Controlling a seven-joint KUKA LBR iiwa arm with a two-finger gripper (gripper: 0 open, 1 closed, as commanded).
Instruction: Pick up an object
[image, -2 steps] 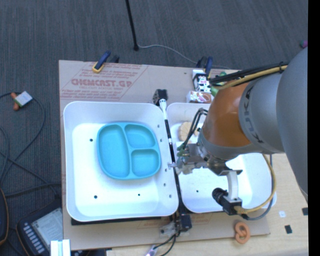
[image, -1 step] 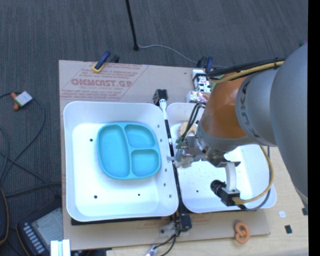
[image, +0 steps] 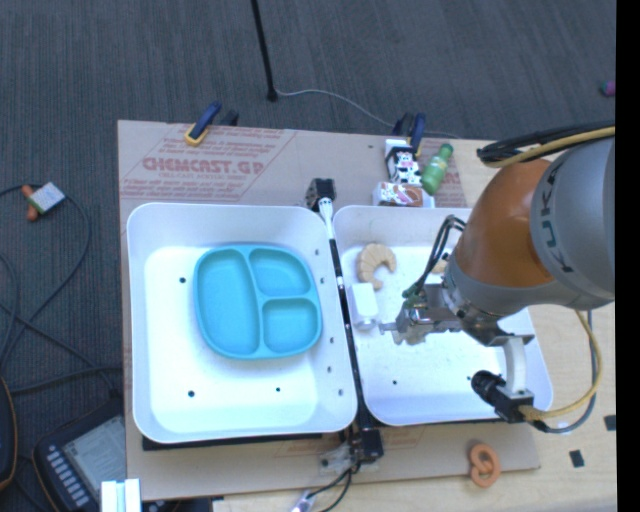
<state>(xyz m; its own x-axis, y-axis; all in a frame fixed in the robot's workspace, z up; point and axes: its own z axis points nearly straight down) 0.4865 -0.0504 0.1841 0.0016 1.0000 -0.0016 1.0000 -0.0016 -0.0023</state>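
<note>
Gripper (image: 412, 328) low in the right bin (image: 440, 405); finger state cannot be told from this slant. Nothing seen held. Judged step: descent toward a pick. Just beside it, left, a small white block (image: 363, 300) near the bin wall. Farther back, a croissant (image: 376, 260). Next: centre over one target, close, lift.

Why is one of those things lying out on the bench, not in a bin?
An orange pretzel-shaped piece lies on the bench's front edge, outside the right bin. A croissant-like piece and a small white block lie inside it.
</note>
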